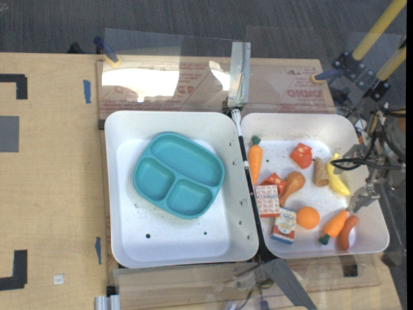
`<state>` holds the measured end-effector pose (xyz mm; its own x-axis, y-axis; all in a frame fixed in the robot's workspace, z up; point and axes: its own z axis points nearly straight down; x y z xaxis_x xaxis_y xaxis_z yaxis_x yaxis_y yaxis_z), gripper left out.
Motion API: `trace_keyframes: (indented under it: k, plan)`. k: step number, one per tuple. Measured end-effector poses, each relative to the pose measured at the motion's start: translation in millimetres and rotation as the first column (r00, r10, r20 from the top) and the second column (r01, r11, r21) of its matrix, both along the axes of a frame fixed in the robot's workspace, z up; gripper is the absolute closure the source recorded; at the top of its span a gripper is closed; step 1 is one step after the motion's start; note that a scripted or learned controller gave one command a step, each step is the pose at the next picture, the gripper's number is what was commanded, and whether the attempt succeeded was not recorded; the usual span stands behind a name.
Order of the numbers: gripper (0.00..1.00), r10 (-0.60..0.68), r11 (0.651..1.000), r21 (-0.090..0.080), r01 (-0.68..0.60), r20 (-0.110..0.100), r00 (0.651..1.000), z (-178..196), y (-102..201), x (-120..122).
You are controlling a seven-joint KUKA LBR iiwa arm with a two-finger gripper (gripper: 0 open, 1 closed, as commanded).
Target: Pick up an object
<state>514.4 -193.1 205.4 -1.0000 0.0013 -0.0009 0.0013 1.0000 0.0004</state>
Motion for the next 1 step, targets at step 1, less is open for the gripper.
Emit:
trace_keyframes:
  k: [1]
  plan:
    - [0.0,-0.08,0.997,-0.001,0.08,0.005,0.997,-111.0,-27.8,16.4]
